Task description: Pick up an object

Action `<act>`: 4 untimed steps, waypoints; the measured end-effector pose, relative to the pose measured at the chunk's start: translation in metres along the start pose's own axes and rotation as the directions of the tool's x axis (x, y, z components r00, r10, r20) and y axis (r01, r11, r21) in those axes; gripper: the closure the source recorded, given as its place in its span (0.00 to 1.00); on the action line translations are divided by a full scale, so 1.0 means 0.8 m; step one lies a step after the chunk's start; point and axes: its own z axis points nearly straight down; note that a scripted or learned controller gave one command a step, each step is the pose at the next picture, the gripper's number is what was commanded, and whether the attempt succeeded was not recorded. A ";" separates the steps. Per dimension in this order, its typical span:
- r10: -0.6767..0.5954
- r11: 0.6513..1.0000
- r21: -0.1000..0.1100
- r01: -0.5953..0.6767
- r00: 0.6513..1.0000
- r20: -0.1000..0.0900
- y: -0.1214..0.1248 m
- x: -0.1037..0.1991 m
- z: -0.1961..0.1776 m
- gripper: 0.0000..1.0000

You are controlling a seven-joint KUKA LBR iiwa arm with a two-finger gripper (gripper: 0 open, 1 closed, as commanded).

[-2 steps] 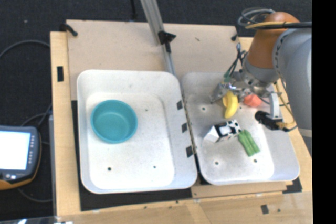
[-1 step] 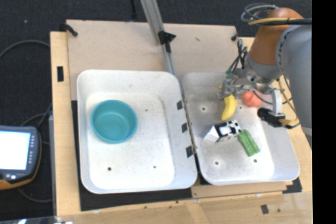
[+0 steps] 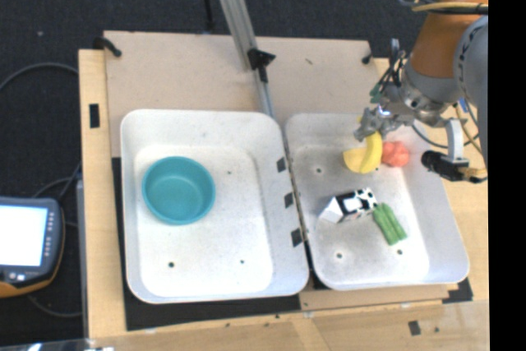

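Observation:
The right bin [image 3: 436, 259] holds a yellow banana [image 3: 364, 155], a small red object [image 3: 396, 154] just right of it, a black-and-white toy [image 3: 352, 205] near the middle and a green object [image 3: 389, 224] beside the toy. My gripper [image 3: 372, 124] hangs over the bin's far part, directly at the banana's upper end. The banana's top tip meets the gripper's underside, and I cannot make out whether it is gripped. The grey arm with its orange band [image 3: 440, 29] comes in from the upper right.
The left bin [image 3: 238, 267] contains a teal bowl [image 3: 178, 190]. A metal pole [image 3: 234, 4] slants down to the gap between the bins. Black cables [image 3: 448, 160] loop by the right bin's far right rim. A handheld screen [image 3: 25, 247] lies left of the bench.

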 end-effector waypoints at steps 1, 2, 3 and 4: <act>-0.003 1.000 -0.003 0.003 1.000 -0.001 0.001 -0.001 -0.038 1.00; -0.007 1.000 0.002 0.007 1.000 -0.002 0.007 0.064 -0.032 1.00; -0.008 1.000 -0.001 0.008 1.000 -0.003 0.015 0.136 -0.052 1.00; -0.007 1.000 0.003 0.007 1.000 -0.002 0.013 0.202 -0.048 1.00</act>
